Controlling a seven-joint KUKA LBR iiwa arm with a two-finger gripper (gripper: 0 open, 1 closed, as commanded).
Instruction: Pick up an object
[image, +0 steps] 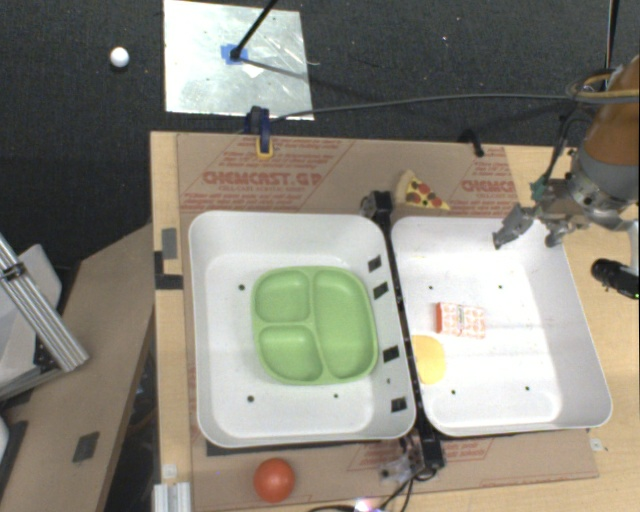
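Observation:
In the right bin (560, 300) lie a small red-and-white packet (461, 320) and a flat yellow round piece (428, 359), both near the bin's left side. My gripper (532, 228) hangs over the bin's far right corner, well away from both objects. Its two grey fingers are spread apart with nothing between them, so it stands open. The left bin (215, 300) holds a green divided plate (312, 324).
A toy pizza slice (422, 192) lies on the cardboard behind the bins. A red-orange ball (273, 479) sits in front of the left bin. A blue clamp (260, 131) grips the board's far edge. A metal frame (35, 305) stands at left.

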